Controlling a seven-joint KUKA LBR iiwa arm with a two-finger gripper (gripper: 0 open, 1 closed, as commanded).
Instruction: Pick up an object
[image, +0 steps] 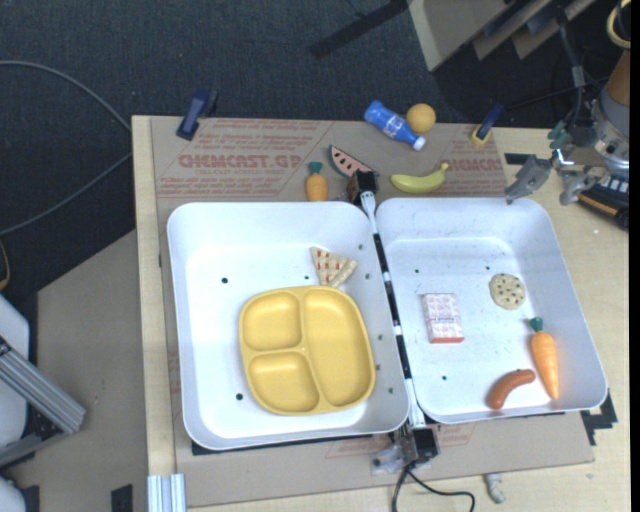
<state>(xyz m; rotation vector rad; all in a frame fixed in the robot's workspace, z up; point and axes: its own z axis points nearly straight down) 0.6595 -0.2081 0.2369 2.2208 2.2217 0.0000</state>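
The arm (615, 90) comes in at the top right corner, above the far right corner of the right bin (570, 260). Its pincer (545, 170) hangs just past that bin's back edge. Its grey fingers (527, 180) are spread apart, and nothing is between them.

The left bin (200, 300) sits right beside the right bin, and their edges touch in the middle. A big yellow plate (305, 348) with three sections lies in the left bin, near the side that meets the right bin. A pizza slice (332, 266) lies just behind the plate.

In the right bin, a carrot (545, 362) lies by the right wall, near the front. A sausage (511, 388) lies just beside it, closer to the front. A small pink and white packet (442, 318) lies near the middle of the bin. A round cookie (507, 291) lies between the packet and the right wall. The cookie is the closest toy to the pincer, but the two are still well apart.

Behind the right bin, on the brown board (240, 160), lie a banana (420, 180), a blue bottle (392, 124), an orange ball (421, 116), a watermelon slice (346, 160) and a tiny orange toy (317, 186).
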